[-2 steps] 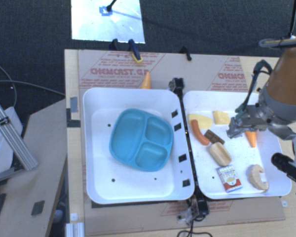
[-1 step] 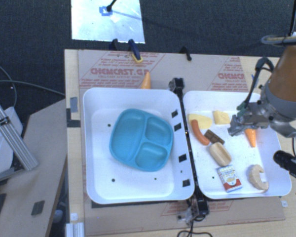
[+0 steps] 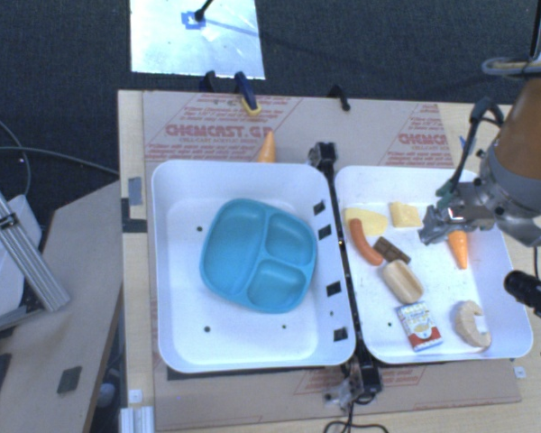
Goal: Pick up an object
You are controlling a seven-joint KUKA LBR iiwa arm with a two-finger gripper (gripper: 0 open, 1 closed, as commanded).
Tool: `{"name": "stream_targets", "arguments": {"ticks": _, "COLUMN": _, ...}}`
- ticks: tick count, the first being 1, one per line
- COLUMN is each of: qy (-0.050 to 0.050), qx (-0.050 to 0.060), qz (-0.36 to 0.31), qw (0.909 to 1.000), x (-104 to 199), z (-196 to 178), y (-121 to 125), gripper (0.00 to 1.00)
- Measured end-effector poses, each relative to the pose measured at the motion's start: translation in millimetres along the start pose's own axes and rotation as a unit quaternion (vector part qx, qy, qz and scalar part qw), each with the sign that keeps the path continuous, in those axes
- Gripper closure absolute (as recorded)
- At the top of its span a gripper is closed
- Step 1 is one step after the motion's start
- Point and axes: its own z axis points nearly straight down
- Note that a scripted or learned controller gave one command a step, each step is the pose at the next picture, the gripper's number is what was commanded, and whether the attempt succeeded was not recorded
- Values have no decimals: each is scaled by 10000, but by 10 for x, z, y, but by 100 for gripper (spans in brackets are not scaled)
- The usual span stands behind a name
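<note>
My gripper [image 3: 444, 224] hangs over the right part of the right bin [image 3: 514, 332], under the grey wrist and orange band. An orange carrot [image 3: 459, 249] lies right beneath and just right of it, its top end touching or tucked under the gripper head. To the left are a yellow block [image 3: 404, 214], a yellow cheese wedge [image 3: 366, 219], a red sausage [image 3: 364, 243], a brown bar [image 3: 392, 251] and a tan bread roll [image 3: 403, 281]. Nearer the front lie a small red and white carton [image 3: 419, 325] and a pale bun [image 3: 473, 324].
The left bin [image 3: 180, 332] holds a blue divided plate [image 3: 258, 254]. A black hinge strip [image 3: 335, 242] runs between the bins. An orange piece [image 3: 266, 147] lies on the cardboard behind the left bin, and a blue and yellow clamp [image 3: 246, 94] sits further back.
</note>
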Motion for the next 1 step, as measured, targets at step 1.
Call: {"name": "stream_targets", "arguments": {"ticks": 1, "qy": 2, "qx": -14, "qz": -41, "qw": 10000, "x": 6, "z": -106, "y": 12, "gripper": 100}}
